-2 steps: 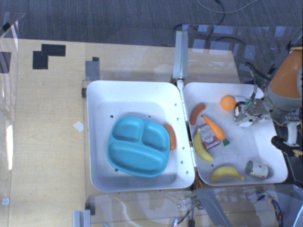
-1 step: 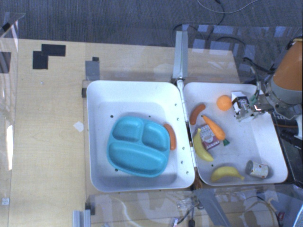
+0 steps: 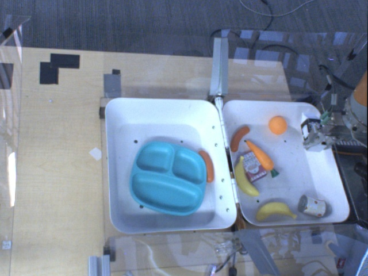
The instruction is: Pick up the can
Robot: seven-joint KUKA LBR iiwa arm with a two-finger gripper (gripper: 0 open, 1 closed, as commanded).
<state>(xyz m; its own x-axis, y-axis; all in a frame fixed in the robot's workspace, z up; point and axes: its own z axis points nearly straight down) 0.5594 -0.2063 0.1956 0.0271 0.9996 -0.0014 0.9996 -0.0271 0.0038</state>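
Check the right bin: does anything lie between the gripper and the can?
No. In the camera view, bare white bin floor separates the gripper from the can.

Wooden bench [image 3: 57,154] bears two white bins: left bin [image 3: 118,171], right bin [image 3: 336,183], side by side.

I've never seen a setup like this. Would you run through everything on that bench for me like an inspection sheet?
Surface: wooden bench bearing a left bin and a right bin, side by side.
Job's things: can lying on its side near the right bin's front right corner.
Clutter: blue divided plate and a sausage in the left bin; orange, carrot, another sausage, two bananas and a small packet in the right bin.
Claw: claw at the right bin's right rim, far from the can.
Cables: white cable on the floor behind.
Surroundings: grey carpet.
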